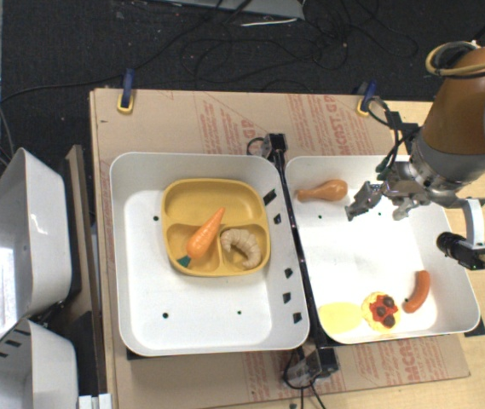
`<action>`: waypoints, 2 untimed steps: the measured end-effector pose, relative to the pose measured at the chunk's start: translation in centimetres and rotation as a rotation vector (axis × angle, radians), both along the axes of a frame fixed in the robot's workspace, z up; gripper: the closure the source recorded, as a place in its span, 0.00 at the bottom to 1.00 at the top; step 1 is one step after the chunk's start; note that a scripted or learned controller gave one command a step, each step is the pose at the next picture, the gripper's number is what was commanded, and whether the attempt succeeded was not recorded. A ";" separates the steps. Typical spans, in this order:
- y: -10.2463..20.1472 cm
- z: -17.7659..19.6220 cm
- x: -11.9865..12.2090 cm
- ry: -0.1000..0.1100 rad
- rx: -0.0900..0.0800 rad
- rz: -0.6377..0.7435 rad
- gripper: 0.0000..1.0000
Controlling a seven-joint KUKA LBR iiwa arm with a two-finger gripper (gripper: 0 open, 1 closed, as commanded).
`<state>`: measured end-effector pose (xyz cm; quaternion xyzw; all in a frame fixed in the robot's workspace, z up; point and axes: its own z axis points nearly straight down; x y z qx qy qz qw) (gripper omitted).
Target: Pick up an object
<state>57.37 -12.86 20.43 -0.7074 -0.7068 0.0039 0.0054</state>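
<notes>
Cables (308, 370) bunch at the near edge of the desk (225, 113), just below the seam between the two bins. In the right bin (447, 331), closest to the camera, lie a flat yellow piece (339, 317), a small round yellow piece with red and dark toppings (382, 309), and a sausage (417, 291) near the right wall, tilted. In the left bin (135, 313) a yellow divided plate (174, 203) holds a carrot (205, 233) lying across the divider and a pale curled piece (242, 247) in the lower right compartment; what that piece is I cannot make out.

Further back, the arm (464, 118) comes in from the right, its orange band bulky and partly cut off by the frame. The claw (382, 203) hangs over the far part of the right bin, its two dark fingers spread apart with nothing between them; whether it touches the bin floor cannot be told. Just to its left lies a drumstick (322, 192), near the far wall and clear of the fingers.

Beyond the desk, dark floor carries loose wires.
</notes>
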 end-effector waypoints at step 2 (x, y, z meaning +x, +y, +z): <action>0.2 -5.5 -0.4 -0.008 -0.001 -0.001 0.00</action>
